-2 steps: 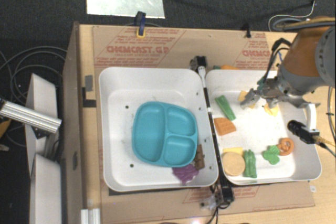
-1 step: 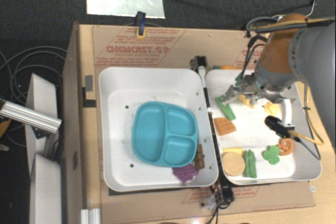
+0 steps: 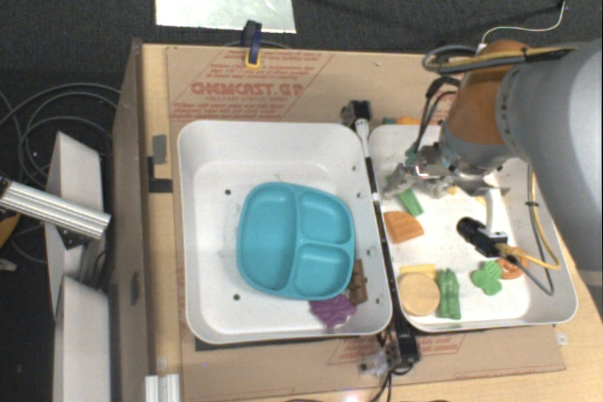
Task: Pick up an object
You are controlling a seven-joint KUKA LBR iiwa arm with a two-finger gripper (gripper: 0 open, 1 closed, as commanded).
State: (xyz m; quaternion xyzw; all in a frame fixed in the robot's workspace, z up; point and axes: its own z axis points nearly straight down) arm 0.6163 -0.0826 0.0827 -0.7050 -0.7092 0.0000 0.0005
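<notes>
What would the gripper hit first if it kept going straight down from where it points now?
Probably the small green piece just under the gripper in the right bin, with the orange wedge beside it. Depth is hard to judge from this slanted view.

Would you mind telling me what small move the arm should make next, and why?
Probably a short descent straight down: the gripper hangs over the right white bin, just above the small green block and the orange wedge-shaped piece, with nothing seen between its fingers.
</notes>
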